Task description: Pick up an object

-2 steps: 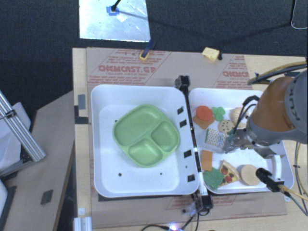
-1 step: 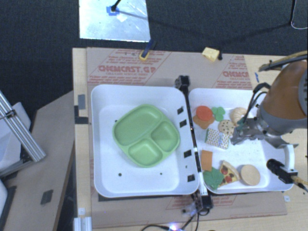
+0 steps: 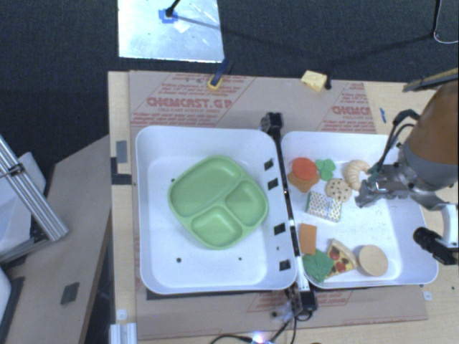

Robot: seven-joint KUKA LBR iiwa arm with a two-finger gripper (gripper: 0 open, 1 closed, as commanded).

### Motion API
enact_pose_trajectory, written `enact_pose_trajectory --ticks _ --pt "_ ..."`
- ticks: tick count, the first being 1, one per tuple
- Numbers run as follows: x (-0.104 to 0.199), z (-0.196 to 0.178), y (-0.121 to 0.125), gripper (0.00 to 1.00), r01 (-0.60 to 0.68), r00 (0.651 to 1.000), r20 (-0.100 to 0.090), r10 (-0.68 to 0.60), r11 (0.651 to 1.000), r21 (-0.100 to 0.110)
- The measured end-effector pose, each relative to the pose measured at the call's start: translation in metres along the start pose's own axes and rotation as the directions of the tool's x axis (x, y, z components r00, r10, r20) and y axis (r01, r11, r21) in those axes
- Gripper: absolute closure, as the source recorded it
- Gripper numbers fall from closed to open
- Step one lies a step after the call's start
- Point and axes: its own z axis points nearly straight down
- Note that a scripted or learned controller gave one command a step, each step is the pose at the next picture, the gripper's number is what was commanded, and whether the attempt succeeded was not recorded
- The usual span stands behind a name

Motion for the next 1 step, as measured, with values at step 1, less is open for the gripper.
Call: enact_pose_trajectory --ticks 1 --pt "-0.0002 -0.022 0.0017 1.0 0.0 1.0 -0.001 0.0 1.0 0.002"
